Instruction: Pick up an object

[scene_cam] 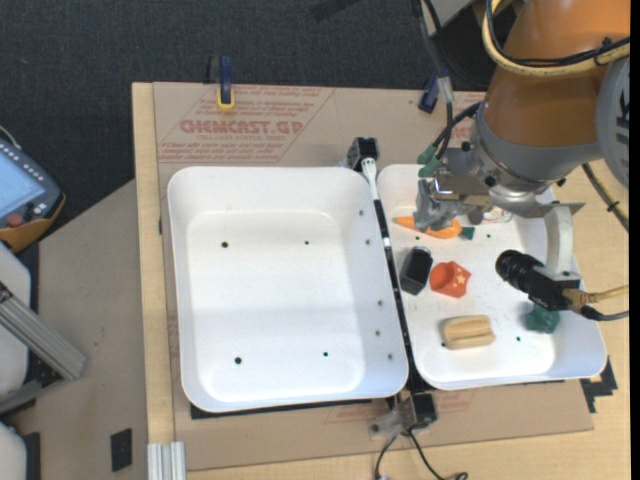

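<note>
**Positioning the tool at the orange piece**

Step in hand: approach and grasp. The tool [441, 208] stands low in the back left part of the right bin [575, 353]. It is directly over the orange piece [440, 231], which lies flat on the bin floor near the wall shared with the left bin [270, 298]. Whether the tool touches the piece cannot be told. Tool state also cannot be told, because the wrist hides it from this angle. No object is seen held, so judge the pick as not yet made.

Next move, as a judgement: the piece looks thin and flat. The tool must reach the bin floor and close across the narrow side before it lifts straight up. A shallow close is likely to slip.

Other objects in the right bin:
- a black piece [414, 269] just beside the shared wall
- a red block [451, 279] just right of the black piece
- a wood block [467, 332] nearer the front
- a green piece [543, 319] at the right

All lie apart from the tool. The black piece and the red block are nearest.

Surface and room: both bins rest on a cardboard sheet [250, 128] on the counter [110, 268]. A blue clamp [225, 73] grips the sheet's back edge. Dark carpet [100, 28] surrounds the counter.
</note>
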You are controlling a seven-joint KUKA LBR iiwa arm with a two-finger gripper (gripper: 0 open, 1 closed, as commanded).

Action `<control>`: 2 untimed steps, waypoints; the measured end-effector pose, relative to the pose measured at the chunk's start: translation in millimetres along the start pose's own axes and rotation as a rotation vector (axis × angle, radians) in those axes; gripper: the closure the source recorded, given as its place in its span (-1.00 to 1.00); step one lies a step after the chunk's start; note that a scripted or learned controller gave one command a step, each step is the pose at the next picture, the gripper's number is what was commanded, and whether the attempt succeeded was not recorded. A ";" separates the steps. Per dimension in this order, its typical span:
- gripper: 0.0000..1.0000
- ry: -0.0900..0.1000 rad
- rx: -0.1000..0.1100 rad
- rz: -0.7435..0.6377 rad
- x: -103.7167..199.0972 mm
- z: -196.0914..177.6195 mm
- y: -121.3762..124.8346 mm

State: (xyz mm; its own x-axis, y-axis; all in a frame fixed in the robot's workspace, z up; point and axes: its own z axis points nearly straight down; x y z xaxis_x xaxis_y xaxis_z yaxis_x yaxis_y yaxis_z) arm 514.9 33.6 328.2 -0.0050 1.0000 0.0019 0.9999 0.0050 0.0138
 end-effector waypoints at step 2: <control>1.00 0.000 0.007 0.001 89.6 -50.6 -34.0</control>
State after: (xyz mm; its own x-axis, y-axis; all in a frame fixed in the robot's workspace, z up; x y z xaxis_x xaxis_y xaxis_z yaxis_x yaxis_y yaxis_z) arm 479.8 123.0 378.5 -0.0041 1.0000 0.0015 1.0000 0.0041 0.0066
